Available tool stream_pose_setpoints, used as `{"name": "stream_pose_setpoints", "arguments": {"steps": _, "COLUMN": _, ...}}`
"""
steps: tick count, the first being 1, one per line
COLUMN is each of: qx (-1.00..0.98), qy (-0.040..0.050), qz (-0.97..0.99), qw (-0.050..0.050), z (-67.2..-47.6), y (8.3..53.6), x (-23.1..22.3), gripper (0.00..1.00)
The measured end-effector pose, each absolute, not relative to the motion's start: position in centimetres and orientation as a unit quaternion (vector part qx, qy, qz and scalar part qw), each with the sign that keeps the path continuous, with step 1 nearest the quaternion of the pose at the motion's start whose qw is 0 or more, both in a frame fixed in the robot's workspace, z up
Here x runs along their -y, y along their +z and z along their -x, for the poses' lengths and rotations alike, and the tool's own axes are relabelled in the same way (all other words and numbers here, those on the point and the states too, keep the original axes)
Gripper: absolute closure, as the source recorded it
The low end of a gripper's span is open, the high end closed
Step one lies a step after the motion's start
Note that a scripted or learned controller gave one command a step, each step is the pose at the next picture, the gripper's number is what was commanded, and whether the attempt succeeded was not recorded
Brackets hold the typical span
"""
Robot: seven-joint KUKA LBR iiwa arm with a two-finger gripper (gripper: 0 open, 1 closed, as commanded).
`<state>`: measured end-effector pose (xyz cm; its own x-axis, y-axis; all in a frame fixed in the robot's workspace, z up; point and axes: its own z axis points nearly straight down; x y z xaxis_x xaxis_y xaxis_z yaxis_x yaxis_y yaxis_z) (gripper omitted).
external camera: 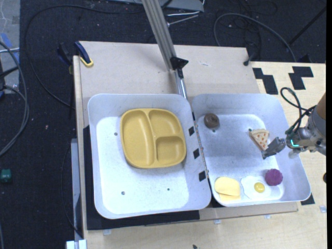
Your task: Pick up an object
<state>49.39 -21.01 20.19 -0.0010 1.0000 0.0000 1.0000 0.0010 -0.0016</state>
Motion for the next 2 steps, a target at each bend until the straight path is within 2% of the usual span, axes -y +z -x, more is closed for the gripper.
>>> {"name": "stream_pose_setpoints", "arguments": {"steps": 1, "qx": 0.708, "qy": 0.0003, "qz": 0.707, "qw": 0.0, "z": -49.4, "y": 20.2, "x": 21.0, "gripper": 0.0}}
{"name": "stream_pose_setpoints", "arguments": {"steps": 2, "qx": 0.707, "qy": 0.0008, "qz": 0.707, "qw": 0.001, "z": -49.3, "y": 15.9, "x": 21.4, "gripper": 0.0}}
